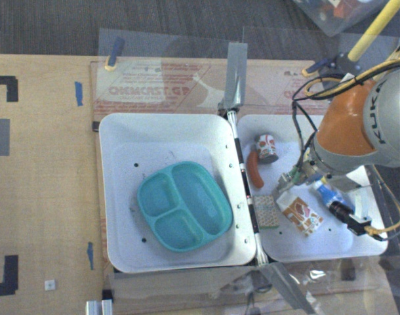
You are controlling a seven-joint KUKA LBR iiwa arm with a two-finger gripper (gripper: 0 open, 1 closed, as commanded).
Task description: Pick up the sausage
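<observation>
The slim orange-red sausage (254, 169) lies in the right shallow white bin (331, 241) against its left wall, just below a small red-and-white can (267, 147), while the grey arm's pincer (293, 178) hovers just to its right, how far open I cannot tell.

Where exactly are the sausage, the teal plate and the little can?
sausage (254, 169): camera view, middle of its reddish length.
teal plate (184, 206): camera view, ridge between its compartments.
little can (267, 148): camera view, its printed side.
</observation>
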